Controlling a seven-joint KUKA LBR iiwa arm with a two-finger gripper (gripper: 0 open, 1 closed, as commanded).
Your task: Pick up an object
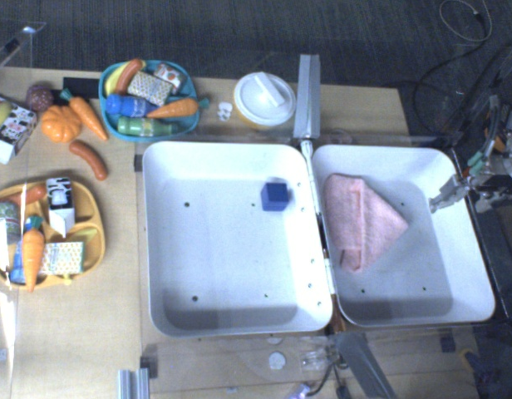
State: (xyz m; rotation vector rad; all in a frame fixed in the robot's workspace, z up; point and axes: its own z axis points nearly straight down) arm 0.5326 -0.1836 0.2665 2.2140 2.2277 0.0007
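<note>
A small blue cube [275,195] lies in the left white bin [181,289], near its upper right corner. In the right white bin [439,298], a folded pink cloth [361,219] rests against the left side. The arm's end with the gripper [450,194] sits at the right rim of the right bin, well apart from the cloth and with nothing seen in it. It is small and partly lost among dark hardware there.
Left of the bins, a blue bowl [115,123] and a yellow plate [94,223] hold toy food, with loose toy vegetables [60,124] nearby. A white lidded bowl [264,98] stands behind the bins. Cables [472,81] crowd the right side.
</note>
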